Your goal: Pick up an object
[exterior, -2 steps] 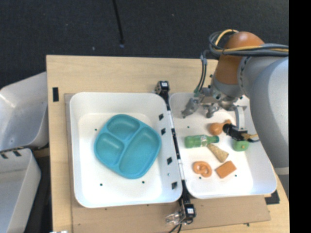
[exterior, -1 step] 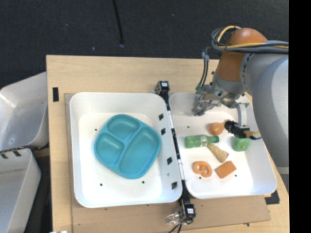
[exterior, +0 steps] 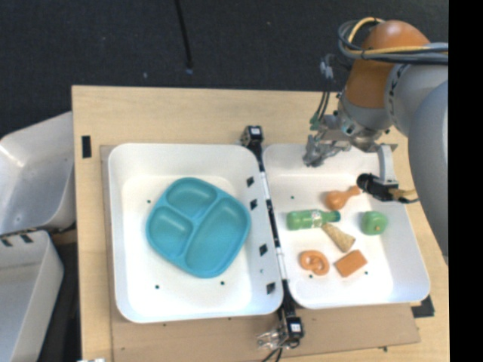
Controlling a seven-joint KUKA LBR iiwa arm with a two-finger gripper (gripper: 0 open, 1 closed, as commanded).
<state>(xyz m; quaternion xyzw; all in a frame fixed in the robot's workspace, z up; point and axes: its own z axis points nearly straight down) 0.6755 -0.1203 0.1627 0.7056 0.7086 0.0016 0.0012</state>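
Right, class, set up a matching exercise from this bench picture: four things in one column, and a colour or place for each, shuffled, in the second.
Column one:
1. divided plate
2. bottle
3. pretzel
4. tool

Column two:
A. green, lying on its side in the right bin
B. above the far end of the right bin
C. blue, in the left bin
D. orange, near the right bin's front edge

Pairs: 1-C, 2-A, 3-D, 4-B

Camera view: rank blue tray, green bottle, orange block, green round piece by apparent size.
1. blue tray, by far largest
2. green bottle
3. orange block and green round piece: too alike to rank
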